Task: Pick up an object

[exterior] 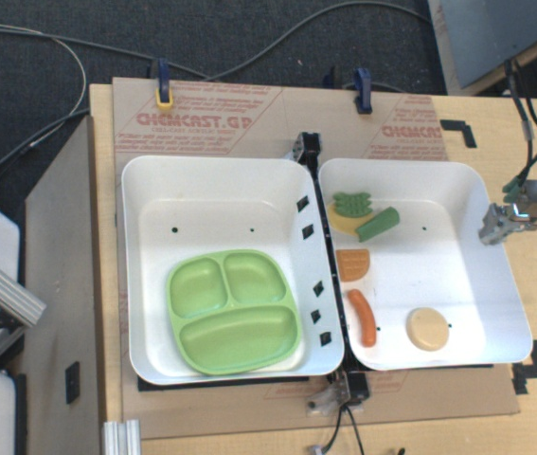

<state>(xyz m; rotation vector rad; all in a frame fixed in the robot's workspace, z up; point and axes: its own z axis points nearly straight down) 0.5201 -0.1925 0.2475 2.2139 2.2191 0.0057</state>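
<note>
Out at the right bin's (467,183) far edge hangs the gripper (501,224), off to the side above the rim, and whether it's spread or closed, I cannot tell. Nothing carried that I can see. The candidates cluster along the divider: a green pickle (378,223) lying across a yellow piece (344,222), an orange block (353,264), a red sausage (363,316), and a round tan biscuit (428,329) alone, likely the easiest grab. A green divided plate (234,310) sits in the left bin (145,254).
</note>
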